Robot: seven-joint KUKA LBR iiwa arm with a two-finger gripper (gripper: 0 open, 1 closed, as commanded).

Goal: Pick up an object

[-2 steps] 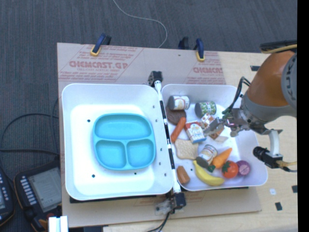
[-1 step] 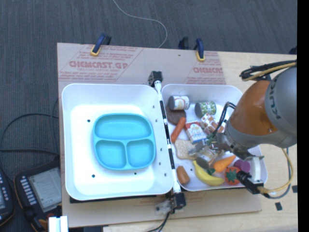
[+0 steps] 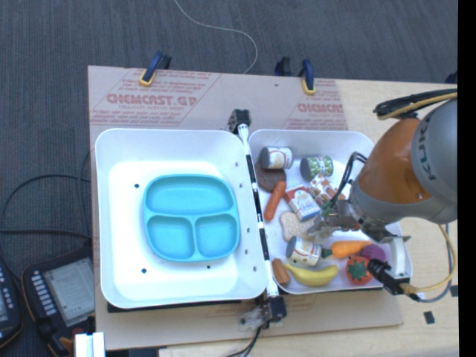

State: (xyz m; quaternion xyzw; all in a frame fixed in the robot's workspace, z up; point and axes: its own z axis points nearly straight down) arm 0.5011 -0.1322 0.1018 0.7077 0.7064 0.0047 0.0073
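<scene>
The right bin holds several toy foods. Among them are a white jar, a green can, a brown patty, a carrot, a small carton, a banana and a strawberry. My gripper reaches down into the middle of this bin, just right of the carton and above a small white bottle. The wrist hides the fingertips, and I see nothing lifted.
The left bin bears a blue divided plate. A black clamp sits at the top of the wall between the bins. The orange-banded arm covers the right bin's right side. A sausage lies by the divider.
</scene>
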